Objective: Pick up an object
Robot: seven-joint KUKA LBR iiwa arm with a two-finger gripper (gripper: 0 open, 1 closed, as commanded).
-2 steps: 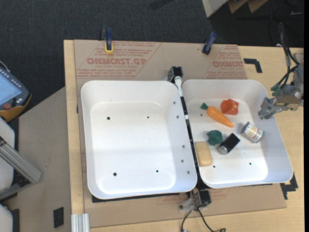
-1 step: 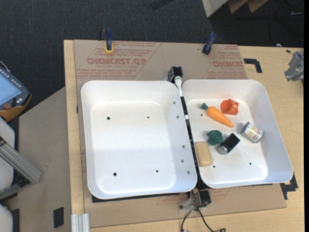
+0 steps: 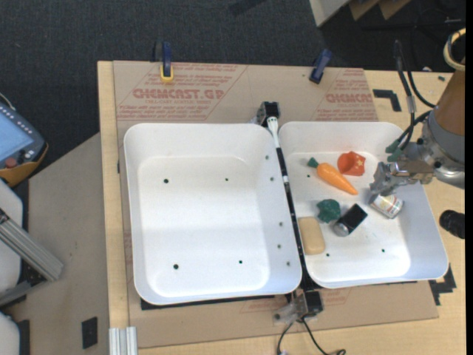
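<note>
Right bin (image 3: 421, 261): a carrot (image 3: 336, 177), a red pepper (image 3: 352, 163), a dark green piece (image 3: 329, 210), a black block (image 3: 353, 218), a tan block (image 3: 312, 235) and a small silver can (image 3: 386, 205) are contained. The gripper (image 3: 386, 186) is positioned directly above the can, near the bin's right wall; its grasp state cannot be told. Left bin (image 3: 148, 135): set alongside.

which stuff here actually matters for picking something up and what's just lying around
Belongs to the job:
- two-finger gripper over the right white bin
- small silver can just under it
- orange toy carrot
- red toy pepper
- dark green lump
- black block
- tan oblong block

Just lying about:
- left white bin
- blue clamps
- brown board
</note>
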